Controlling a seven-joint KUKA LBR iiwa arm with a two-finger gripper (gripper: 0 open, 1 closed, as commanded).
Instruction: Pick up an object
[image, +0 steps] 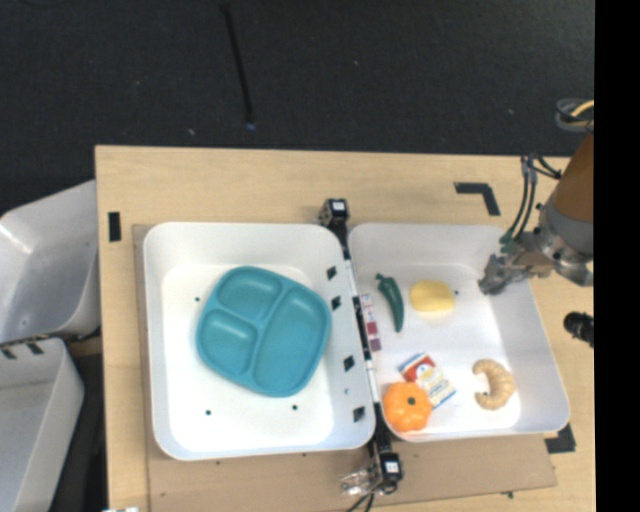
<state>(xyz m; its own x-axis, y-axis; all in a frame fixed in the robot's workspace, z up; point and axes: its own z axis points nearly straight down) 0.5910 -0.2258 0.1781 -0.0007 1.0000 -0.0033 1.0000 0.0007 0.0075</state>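
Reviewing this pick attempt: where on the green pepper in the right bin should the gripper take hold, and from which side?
Probably across the middle of the green pepper, coming straight down from above. It lies flat and narrow, running lengthwise away from the camera, so fingers closing across its short width should fit. The bin divider sits close on one side and the yellow object on the other, leaving little room.

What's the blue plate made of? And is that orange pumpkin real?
The blue plate looks like moulded plastic: one even colour, smooth, with soft-edged compartments. The orange pumpkin is probably a plastic toy too: its skin is evenly bright and a little shiny, with neat ribs. The view can't fully settle it.
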